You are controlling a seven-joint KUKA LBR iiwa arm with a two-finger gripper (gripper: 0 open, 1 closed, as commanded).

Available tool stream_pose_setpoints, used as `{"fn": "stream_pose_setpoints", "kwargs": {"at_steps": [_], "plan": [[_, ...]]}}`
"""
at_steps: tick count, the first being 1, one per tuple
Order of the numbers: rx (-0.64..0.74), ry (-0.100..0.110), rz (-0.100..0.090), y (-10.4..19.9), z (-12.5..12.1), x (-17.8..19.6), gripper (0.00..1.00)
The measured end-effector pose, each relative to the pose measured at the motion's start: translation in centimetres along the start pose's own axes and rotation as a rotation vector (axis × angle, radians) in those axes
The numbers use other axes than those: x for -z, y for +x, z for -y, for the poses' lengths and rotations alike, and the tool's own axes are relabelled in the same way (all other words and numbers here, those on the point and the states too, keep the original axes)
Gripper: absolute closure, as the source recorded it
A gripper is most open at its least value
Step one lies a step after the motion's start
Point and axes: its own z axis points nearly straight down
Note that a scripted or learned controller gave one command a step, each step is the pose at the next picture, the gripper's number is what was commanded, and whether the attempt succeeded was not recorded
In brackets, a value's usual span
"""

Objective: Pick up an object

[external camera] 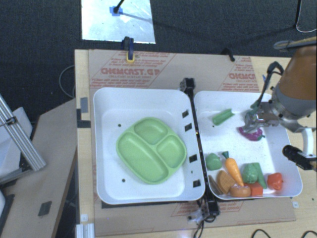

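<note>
My gripper [253, 120] hangs low over the back right of the right bin [233, 143], directly above a purple toy vegetable [251, 133] that peeks out beneath it. A green pod-shaped toy [222, 116] lies to its left. Along the bin's front edge sit a carrot [233, 168], a small green piece [213, 161], a green pepper [252, 172], an orange-brown piece [224, 182], and a red tomato [275, 181]. The purple toy touches the gripper's tip, but whether it sits between the fingers is not visible.
The left bin [111, 108] holds a green divided plate [151, 150]. A black divider with clips [194, 133] runs between the bins. The arm's orange band [302, 78] and grey wrist fill the right side above the right bin.
</note>
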Motion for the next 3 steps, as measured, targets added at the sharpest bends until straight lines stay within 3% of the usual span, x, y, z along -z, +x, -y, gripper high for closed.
{"fn": "stream_pose_setpoints", "kwargs": {"at_steps": [1,3], "plan": [[0.000,0.001,0.000,5.1,1.7,0.9,1.00],[0.001,0.001,0.000,16.2,2.4,0.9,1.00]]}}
